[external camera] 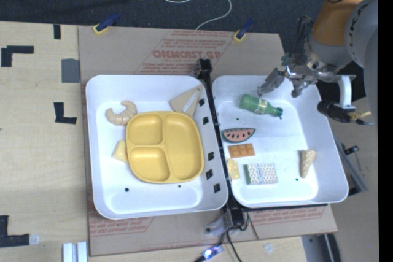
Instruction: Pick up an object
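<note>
Fingers [284, 82] spread wide and empty over the right white bin [325, 156]; small green plastic bottle [260, 105] just at their seven o'clock, long axis three-to-nine

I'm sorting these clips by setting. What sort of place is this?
Probably a robotics lab bench for grasping trials: a grey arm's gripper hangs over two white bins of toy food, such as a green bottle and watermelon slice, on clamped cardboard.
</note>
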Controlling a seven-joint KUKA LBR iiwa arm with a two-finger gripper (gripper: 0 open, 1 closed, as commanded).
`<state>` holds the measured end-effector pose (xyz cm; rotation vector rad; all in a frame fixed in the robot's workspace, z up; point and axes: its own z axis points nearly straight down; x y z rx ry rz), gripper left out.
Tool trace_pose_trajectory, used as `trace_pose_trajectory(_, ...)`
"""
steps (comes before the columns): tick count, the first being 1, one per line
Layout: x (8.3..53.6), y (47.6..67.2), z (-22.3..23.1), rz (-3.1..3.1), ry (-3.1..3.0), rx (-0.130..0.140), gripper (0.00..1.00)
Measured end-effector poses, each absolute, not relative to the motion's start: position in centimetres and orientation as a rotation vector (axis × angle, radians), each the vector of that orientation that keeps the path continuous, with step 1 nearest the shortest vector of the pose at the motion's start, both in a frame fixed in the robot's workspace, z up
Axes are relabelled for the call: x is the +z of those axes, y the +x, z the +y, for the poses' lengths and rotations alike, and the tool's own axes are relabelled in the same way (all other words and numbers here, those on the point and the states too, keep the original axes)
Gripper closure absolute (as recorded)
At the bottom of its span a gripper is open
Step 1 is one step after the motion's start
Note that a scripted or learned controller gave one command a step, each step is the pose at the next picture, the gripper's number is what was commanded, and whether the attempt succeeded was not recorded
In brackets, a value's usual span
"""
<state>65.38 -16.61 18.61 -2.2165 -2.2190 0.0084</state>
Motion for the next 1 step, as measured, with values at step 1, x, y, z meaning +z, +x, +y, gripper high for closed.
trace_pose_trajectory(1,13.72,65.18,-17.41,-2.22,-2.218,0.008,0.0)
